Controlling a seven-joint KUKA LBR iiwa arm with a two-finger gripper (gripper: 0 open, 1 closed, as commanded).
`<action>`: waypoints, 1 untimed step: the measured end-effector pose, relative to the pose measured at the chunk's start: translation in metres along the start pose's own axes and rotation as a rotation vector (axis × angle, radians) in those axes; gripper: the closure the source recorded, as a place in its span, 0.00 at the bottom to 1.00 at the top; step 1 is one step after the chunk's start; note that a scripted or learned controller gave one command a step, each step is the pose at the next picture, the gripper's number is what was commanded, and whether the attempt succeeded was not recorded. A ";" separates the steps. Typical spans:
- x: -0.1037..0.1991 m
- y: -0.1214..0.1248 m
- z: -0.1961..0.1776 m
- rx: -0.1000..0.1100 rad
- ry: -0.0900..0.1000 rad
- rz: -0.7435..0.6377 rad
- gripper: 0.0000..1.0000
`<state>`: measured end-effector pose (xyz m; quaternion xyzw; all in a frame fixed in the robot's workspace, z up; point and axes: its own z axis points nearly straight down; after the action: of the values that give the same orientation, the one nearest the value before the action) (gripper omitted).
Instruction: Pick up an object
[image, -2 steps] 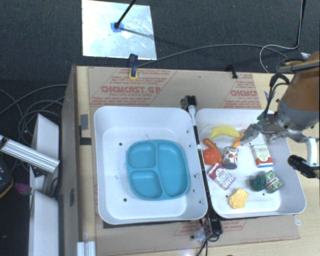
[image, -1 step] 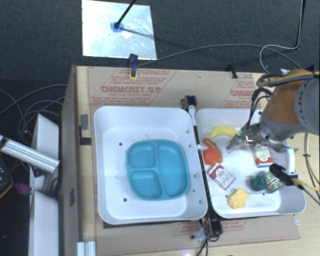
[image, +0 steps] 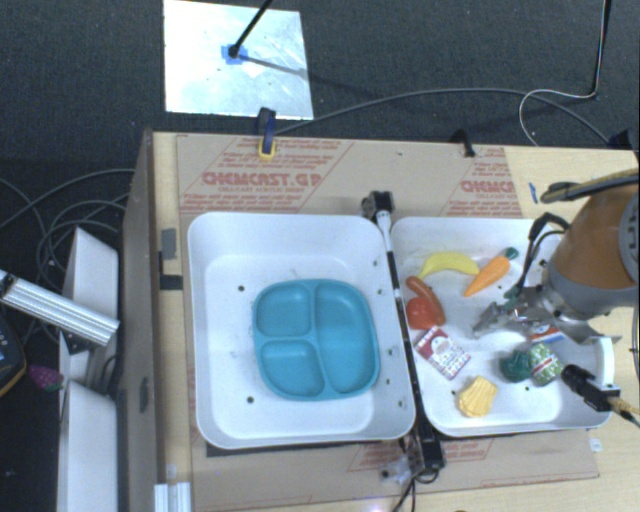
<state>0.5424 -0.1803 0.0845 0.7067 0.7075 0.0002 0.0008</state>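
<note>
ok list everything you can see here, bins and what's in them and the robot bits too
bins: 2, white, side by side on the bench
divided plate: 1, light blue, in the left bin
banana: 1, yellow, right bin, far side
carrot: 1, orange with green top, right of the banana
red item: 1, red, right bin by the divider
packet: 1, red and white, below the red item
corn-like piece: 1, yellow, near edge of right bin
green item: 1, green, right bin, near the gripper
clamp: 1, yellow and dark, far edge of bench
arm: 1, grey with orange band, from the right
gripper: 1, metallic, over the right bin
</note>
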 end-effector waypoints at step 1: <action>-0.022 -0.032 0.000 0.002 0.008 -0.004 0.00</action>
<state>0.5104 -0.2027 0.0846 0.7051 0.7091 0.0023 -0.0028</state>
